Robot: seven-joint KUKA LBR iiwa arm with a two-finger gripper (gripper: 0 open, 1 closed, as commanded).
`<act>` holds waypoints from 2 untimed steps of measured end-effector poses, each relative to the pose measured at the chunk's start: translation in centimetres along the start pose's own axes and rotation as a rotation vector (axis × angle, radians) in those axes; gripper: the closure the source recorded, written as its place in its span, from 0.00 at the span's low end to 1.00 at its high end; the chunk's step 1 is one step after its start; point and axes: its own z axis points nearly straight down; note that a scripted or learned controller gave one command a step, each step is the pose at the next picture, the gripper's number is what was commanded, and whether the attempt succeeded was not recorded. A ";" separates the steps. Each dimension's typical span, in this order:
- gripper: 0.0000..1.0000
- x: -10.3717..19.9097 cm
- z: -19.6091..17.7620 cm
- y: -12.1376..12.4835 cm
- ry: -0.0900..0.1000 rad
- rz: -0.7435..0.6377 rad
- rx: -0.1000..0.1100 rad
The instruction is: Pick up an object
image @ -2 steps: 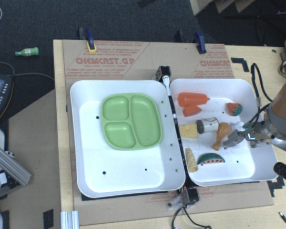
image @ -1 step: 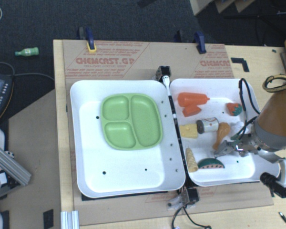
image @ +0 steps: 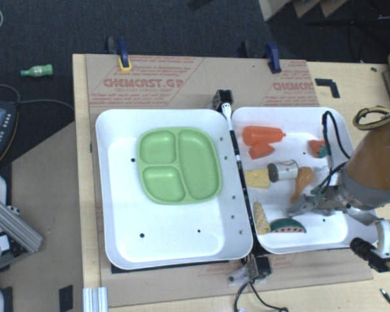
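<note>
The right bin point(image: 338, 238) holds several toy foods. There are two orange pieces point(image: 262, 135) at the back, a yellow block point(image: 257, 178), a small cylinder point(image: 283, 171) and an orange-brown stick point(image: 303, 179). A watermelon slice point(image: 288, 226) and a pale corn-like piece point(image: 262, 218) lie near the front, and a small red and green item point(image: 318, 148) lies at the back right. My gripper point(image: 301, 207) is low in this bin, just below the orange-brown stick and above the watermelon slice. Nothing is visibly held.
The left bin point(image: 117, 194) carries a green divided plate point(image: 180, 164). A black cable point(image: 330, 135) loops over the right bin's far side toward the arm's orange band point(image: 377, 164). Blue clamps point(image: 123, 52) sit on the bench's back edge.
</note>
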 end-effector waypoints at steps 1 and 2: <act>1.00 -0.1 -1.1 0.0 -0.002 0.001 -0.004; 1.00 -0.6 -6.1 1.0 -0.006 -0.001 -0.011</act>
